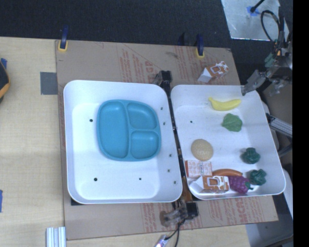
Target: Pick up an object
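Note:
The right bin (pixel 262 112) holds several toy foods. A yellow banana (pixel 224 103) lies near its far edge, with a light green leafy piece (pixel 232 122) just below it. A tan round bun (pixel 202 149) sits at the left-middle. Two dark green broccoli pieces (pixel 250 155) (pixel 257 177) lie at the right. Crowded in the near corner are a red-and-white packet (pixel 199 168), an orange-and-white carton (pixel 215 183), an orange sausage (pixel 226 172) and a purple grape bunch (pixel 239 185).
The left bin (pixel 82 174) bears a blue divided plate (pixel 129 130). A small carton (pixel 214 71) lies on the cardboard outside the right bin's far edge. Grey hardware and cables (pixel 270 73) stand at the far right corner.

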